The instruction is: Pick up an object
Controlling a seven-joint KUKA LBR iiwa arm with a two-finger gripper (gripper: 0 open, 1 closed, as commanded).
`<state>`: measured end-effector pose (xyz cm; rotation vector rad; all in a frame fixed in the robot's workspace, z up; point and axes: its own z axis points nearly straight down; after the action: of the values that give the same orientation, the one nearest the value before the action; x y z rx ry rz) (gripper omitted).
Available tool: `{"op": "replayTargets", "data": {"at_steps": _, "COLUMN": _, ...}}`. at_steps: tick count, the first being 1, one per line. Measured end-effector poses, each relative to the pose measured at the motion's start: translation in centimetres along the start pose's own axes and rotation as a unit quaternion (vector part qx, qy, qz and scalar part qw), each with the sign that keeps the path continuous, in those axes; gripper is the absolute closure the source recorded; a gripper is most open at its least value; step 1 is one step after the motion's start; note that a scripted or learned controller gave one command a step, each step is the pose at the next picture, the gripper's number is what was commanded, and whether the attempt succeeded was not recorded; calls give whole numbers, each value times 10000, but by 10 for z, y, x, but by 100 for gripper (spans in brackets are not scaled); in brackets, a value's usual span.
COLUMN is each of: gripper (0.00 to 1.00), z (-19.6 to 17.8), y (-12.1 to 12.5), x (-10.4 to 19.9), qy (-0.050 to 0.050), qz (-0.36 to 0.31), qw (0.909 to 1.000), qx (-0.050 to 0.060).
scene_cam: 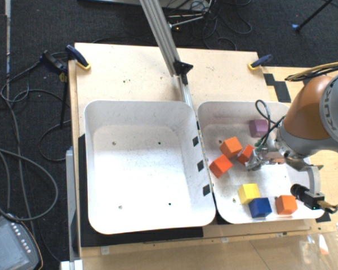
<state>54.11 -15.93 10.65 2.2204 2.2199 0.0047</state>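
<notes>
Here, in the right bin (pixel 214 117), the pincer (pixel 255 161) hovers low, whether parted or together I cannot tell, with a small red-orange block (pixel 245 154) touching it on the side toward the left bin (pixel 101 151), likely the nearest target.

Bright, even overhead light, soft shadows, mild glare on the white bins (pixel 141 117), sharp focus.

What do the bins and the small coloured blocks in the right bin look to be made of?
The bins: thin moulded white plastic, judging by the rounded corners and the matte, speckled, scuffed floor. The blocks, such as the yellow block and the blue block: solid matte colour with crisp edges, possibly painted wood or foam; the look leaves it open.
</notes>
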Motion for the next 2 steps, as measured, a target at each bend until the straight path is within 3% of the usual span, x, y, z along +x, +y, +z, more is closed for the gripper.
{"op": "replayTargets", "data": {"at_steps": 2, "gripper": 100, "z": -95, "y": 18, "x": -4, "qy": -17, "qz": -15, "qw": 10000, "qx": -15}}
